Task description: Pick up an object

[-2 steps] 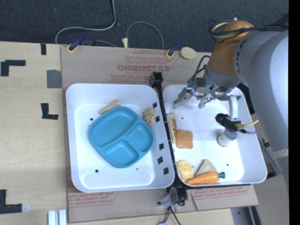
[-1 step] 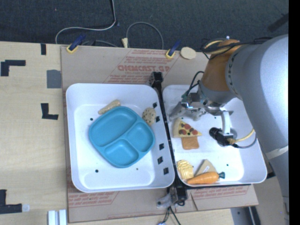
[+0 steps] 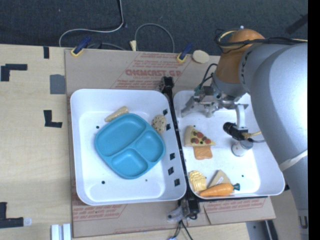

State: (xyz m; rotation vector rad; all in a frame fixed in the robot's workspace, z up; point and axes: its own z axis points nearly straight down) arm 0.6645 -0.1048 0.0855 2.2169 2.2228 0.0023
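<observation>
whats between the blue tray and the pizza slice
In the camera view, a cookie and the two bins' adjoining walls lie between the blue tray and the pizza slice.

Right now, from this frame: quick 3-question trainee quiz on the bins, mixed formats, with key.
1. True or false: the blue divided plate lies in the left bin.
2. Which sits nearest the right bin's front edge? A) pizza slice B) carrot C) cookie
3. Fill in: the tool hovers over the ____ bin.

Key: 1 true; 2 B; 3 right.
</observation>
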